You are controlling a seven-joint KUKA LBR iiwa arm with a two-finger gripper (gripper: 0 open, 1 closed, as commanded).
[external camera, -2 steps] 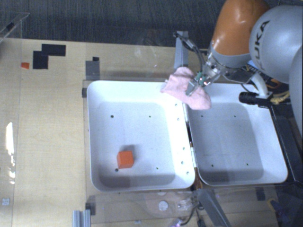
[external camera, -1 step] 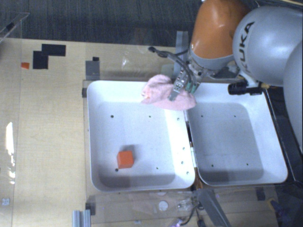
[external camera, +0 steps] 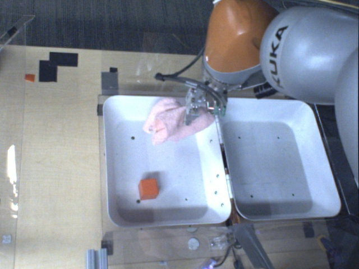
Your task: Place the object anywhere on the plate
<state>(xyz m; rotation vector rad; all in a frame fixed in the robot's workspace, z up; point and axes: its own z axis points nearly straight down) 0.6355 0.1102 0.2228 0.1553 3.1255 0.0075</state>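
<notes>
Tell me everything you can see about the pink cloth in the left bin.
The pink cloth looks soft and is crumpled into a loose, folded bundle. It lies in the back part of the left bin, toward its right side. The gripper is right at the cloth's right end, overlapping it. The orange block sits apart, nearer the front.

Pink cloth (external camera: 171,123) and orange block (external camera: 148,189) obstruct the left bin (external camera: 120,156)

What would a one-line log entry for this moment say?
gripper: over pink cloth, grasp unclear | orange block: left bin, front | right bin
</notes>
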